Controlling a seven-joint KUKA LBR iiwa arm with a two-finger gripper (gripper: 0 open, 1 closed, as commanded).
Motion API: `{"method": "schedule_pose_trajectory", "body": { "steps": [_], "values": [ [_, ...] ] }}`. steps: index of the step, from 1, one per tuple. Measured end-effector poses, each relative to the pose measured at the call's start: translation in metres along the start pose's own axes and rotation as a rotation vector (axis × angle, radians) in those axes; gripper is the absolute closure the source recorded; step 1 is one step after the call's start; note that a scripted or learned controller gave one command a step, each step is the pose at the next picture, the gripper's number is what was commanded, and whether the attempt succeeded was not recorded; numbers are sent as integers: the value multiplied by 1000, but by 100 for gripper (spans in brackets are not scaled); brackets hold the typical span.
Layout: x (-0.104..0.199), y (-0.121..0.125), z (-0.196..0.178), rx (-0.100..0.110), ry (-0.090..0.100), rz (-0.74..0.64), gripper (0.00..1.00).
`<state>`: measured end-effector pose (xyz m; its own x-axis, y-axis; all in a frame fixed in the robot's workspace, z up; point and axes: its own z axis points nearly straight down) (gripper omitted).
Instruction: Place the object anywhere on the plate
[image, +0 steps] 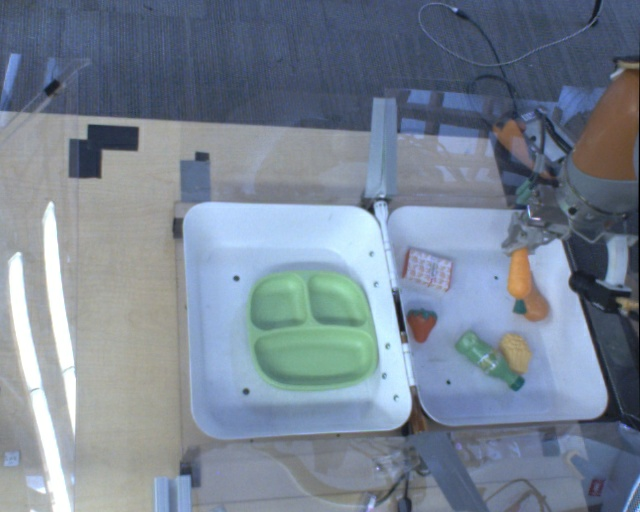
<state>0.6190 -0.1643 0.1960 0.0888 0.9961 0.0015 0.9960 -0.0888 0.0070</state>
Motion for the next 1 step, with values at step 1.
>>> {"method": "schedule_pose_trajectory", "body": {
  "steps": [1],
  "values": [
    [100,-45,11,3,0,-60,100]
  ]
}}
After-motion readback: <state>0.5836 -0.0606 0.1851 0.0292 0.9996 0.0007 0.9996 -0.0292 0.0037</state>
